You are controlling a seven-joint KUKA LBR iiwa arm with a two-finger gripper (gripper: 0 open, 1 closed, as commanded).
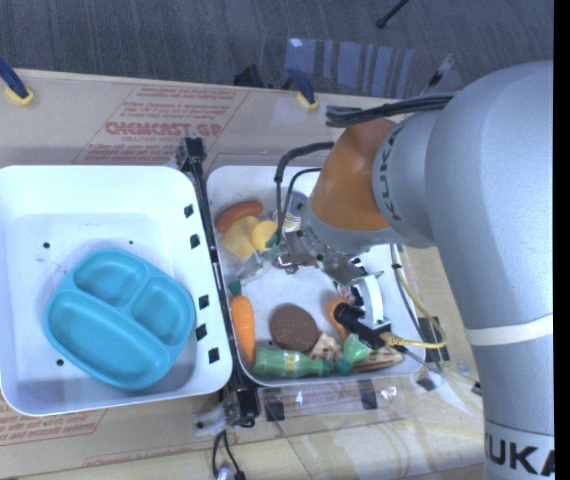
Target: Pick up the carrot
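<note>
The small orange plastic toy carrot, lying lower centre against the right white bin's left wall, looks light, stiff and slick, best pinched mid-body.

Evenly lit, fairly bright, light from overhead. White bins near blown out, walls w/ little detail. Soft shadow under blue tray and beneath arm over right bin. Mild sheen on grey arm casing. Overall soft, low-res, compression noise in dark floor up top. Small items in right bin blurry, edges hard to separate.
</note>
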